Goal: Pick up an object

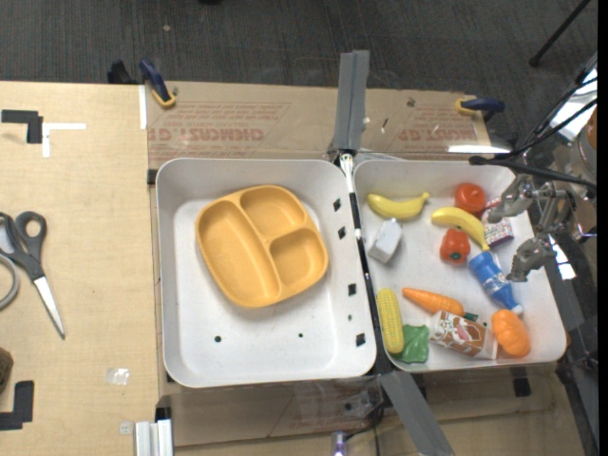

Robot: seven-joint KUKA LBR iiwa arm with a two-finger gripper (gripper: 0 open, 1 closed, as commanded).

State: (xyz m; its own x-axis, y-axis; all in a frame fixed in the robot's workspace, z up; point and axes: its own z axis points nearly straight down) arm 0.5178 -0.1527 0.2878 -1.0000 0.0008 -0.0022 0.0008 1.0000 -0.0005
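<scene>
Gripper (524, 228): arm behind it cut off by right edge; finger gap not readable against clutter. Small pink-white packet (498, 228) just left of gripper, partly hidden by upper finger; label too small to read. Blue bottle (492, 275) below-left of gripper, cap end tucked under lower finger. Green item (415, 343) further down-left of gripper, shape unclear, overlapped by corn (389, 319). Scissors (33, 264) far left of gripper, one loop cut by left edge.
</scene>
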